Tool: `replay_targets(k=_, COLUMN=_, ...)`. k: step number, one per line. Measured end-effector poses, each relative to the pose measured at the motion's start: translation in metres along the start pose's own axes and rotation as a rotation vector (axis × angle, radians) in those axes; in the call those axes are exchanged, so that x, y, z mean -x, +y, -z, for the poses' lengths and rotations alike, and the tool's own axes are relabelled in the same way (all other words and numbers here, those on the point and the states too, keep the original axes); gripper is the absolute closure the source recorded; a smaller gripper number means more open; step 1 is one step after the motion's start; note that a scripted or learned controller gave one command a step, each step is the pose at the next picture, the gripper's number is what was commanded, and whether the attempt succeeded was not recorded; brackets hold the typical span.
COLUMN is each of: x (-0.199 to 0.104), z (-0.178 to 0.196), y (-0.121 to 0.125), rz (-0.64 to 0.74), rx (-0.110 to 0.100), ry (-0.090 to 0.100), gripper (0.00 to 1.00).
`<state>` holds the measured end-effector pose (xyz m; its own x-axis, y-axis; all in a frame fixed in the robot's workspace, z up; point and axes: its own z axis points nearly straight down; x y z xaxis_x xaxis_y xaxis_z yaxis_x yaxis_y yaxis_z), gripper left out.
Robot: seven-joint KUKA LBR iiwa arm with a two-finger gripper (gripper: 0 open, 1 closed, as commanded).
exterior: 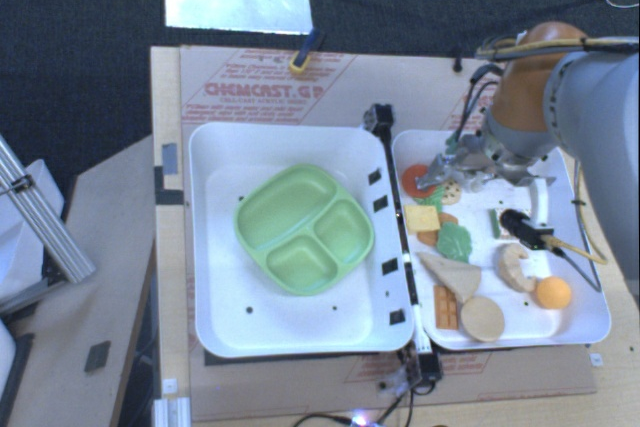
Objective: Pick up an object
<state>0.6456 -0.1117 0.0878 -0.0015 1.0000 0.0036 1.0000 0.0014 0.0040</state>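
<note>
- Camera view: tool (440, 177) hung low over right bin (580, 315), just above red tomato slice (414, 179) and cookie (449, 194).
- Finger state impossible to tell.
- Green divided plate (304, 229) in left bin (215, 315).

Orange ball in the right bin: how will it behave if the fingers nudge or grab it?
The orange ball looks round and smooth, so a nudge would probably roll it. It sits near the right bin wall, which may stop it. It may squirt out of a pinch off centre.

grey arm (585, 105) reaching from right, orange-banded wrist bent down, gripper (440, 177) low
</note>
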Motion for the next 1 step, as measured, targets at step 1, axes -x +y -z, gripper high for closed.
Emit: replay_targets(k=1, x=0.0004, z=0.0173, y=0.0054, rz=0.001, rx=0.021, ry=-0.005, gripper=1.0)
